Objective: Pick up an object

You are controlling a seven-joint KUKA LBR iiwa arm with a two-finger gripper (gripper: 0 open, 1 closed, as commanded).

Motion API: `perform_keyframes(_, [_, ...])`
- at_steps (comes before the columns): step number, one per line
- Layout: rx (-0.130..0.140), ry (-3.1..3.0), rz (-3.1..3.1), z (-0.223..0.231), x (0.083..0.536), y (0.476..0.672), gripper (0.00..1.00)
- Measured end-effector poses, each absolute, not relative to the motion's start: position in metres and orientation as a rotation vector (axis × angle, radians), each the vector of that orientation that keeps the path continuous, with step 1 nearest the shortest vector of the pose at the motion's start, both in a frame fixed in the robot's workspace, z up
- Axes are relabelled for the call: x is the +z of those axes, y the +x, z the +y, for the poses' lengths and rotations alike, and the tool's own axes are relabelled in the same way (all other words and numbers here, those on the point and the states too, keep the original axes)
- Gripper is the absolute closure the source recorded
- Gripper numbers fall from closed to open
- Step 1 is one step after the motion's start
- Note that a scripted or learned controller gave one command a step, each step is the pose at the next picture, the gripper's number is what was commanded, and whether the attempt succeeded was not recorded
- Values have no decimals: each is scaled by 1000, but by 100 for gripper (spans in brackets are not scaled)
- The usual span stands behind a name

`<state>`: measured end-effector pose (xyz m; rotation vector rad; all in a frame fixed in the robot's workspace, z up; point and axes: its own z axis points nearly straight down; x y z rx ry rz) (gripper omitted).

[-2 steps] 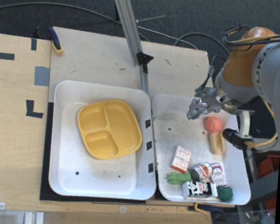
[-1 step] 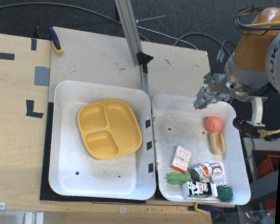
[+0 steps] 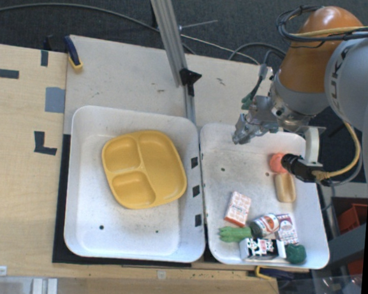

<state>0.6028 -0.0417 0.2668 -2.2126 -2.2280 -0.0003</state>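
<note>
Hand: the hand (image 3: 243,134) hangs over the right bin's (image 3: 320,241) far-left corner; grip state cannot be told.
Bread roll: the bread roll (image 3: 285,187) lies with its long axis near-to-far, at the bin's right.

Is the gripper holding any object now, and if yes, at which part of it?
Nothing is held. The gripper hangs over the bare back corner of the right bin, with no object between its fingers; the toys lie further forward.
</note>
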Motion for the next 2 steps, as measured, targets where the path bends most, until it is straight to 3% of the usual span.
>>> perform_keyframes(1, [3,-2213,-2226,8,257,582,100])
perform_keyframes(2, [1,-2212,-2228,61,254,581,100])
